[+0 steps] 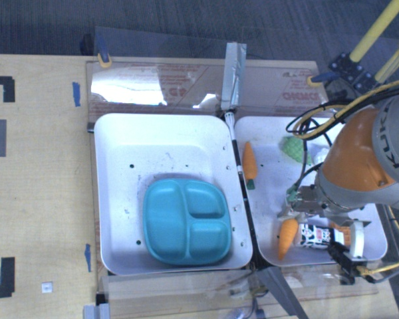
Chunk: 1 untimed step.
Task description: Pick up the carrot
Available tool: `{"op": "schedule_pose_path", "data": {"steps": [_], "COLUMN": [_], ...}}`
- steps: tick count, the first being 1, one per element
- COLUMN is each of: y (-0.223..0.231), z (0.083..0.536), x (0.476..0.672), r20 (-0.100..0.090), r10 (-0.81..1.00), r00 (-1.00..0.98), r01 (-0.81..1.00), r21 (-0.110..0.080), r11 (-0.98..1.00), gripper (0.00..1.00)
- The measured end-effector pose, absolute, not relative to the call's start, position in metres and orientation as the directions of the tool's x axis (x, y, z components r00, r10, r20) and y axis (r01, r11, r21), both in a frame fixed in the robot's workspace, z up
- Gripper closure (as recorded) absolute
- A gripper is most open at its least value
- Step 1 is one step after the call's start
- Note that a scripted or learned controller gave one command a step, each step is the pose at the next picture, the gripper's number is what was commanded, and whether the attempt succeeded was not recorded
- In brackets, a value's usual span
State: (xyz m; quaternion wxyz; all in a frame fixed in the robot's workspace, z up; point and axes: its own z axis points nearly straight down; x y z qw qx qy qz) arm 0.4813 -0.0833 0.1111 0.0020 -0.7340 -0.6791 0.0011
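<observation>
Our claw (300,212) hangs over the right bin (269,178), just above one carrot (286,237); we cannot tell its state. Another carrot (249,161) lies near the divider.

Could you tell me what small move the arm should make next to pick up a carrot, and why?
Probably a short shift toward the carrot at the right bin's near edge, then down. The end effector sits just above and beside it, while the other carrot lies farther off along the divider.

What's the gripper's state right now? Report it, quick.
Gripper: cannot be told; it hangs over the right bin, just above the near carrot.
</observation>
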Motion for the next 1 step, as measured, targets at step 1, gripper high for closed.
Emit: {"op": "schedule_pose_path", "data": {"steps": [1], "y": [-0.0496], "z": [0.1938], "x": [0.4819], "r20": [0.001], "r10": [0.991], "r00": [0.137], "r01": [0.991], "r21": [0.0], "r11": [-0.137], "gripper": [1.0]}}
